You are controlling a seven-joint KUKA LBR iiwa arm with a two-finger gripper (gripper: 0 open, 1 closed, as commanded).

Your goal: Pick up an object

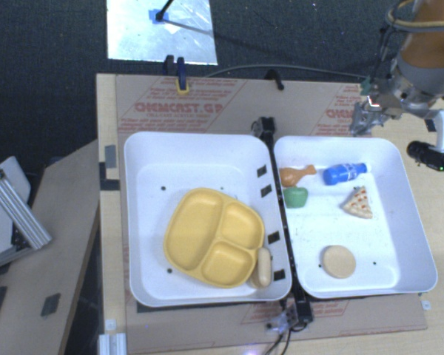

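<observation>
Tan wooden worktop on dark carpet floor, shiny metal sheet behind. Pincer above the worktop's back edge; grip state can't tell.

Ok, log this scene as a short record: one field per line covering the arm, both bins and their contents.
arm: upper right, gripper above the far edge of the right bin, apart from every object
left bin: yellow divided tray; pale bread roll against the tray's near right corner
right bin: chicken drumstick, blue bottle lying on its side, green pepper, pizza slice, round tan cookie
held: nothing visible at the gripper
</observation>
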